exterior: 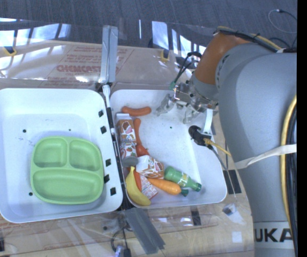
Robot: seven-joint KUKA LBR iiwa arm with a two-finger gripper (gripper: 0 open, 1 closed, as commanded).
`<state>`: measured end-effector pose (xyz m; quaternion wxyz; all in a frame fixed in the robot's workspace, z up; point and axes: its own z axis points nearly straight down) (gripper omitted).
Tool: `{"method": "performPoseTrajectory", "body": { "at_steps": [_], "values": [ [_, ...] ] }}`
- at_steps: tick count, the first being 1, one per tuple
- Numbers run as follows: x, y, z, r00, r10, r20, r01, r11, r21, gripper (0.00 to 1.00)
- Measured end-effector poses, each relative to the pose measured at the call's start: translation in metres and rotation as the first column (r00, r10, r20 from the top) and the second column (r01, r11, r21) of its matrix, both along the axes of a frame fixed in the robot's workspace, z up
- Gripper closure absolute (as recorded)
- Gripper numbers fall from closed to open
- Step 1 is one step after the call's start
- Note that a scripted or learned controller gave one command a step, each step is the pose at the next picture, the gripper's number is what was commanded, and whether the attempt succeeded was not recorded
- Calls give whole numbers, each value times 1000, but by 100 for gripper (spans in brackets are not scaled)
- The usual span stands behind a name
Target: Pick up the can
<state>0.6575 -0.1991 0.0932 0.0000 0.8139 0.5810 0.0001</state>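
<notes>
Looking down on the tabletop (46,234), the camera view shows two white bins side by side. The left bin (8,116) carries a green tray (66,170). The right bin (209,189) holds the clutter: the can (126,138), a tall printed one, lies on its side along the left wall, touching a red pepper (138,138) on its right. A sausage (136,111) lies just beyond it, while a snack packet (150,167), banana (134,189), carrot (164,186) and green bottle (182,179) crowd the near end.

The claw (188,107) hangs over the far right part of this bin, well apart from the can, and grasps nothing; whether it is released or clenched I cannot tell, for the wrist hides it.

To do this step well, the arm should cross to the left wall, turn the claw across the can's short width, and come down at its middle. The wall on one side and the pepper on the other leave little room, so a careless descent could pinch the pepper instead.
</notes>
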Motion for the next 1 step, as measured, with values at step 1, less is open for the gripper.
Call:
{"method": "performPoseTrajectory", "body": {
  "at_steps": [1],
  "values": [
    [-45,17,42,888,459,-2,-459,888,2,0]
  ]
}}
